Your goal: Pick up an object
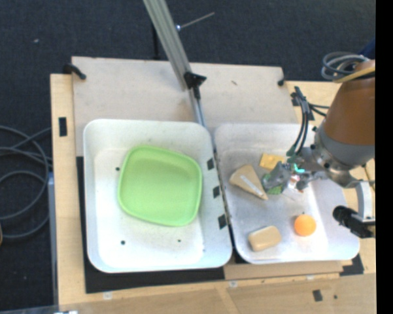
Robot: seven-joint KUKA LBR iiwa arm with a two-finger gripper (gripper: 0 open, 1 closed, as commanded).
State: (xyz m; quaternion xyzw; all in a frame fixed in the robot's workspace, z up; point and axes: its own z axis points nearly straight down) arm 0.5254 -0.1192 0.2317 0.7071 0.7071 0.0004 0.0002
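Where the wedge (pixel 248 181) lies, the claw (pixel 279 178) hovers.

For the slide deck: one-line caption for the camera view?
Gripper low in right white bin beside tan wedge; orange ball nearby.

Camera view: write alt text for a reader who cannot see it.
A grey and orange robot arm reaches in from the right, its hand low in the right bin beside a tan wedge and a yellow block. Nearer the front lie an orange ball and a tan block. The left bin holds a green plate.
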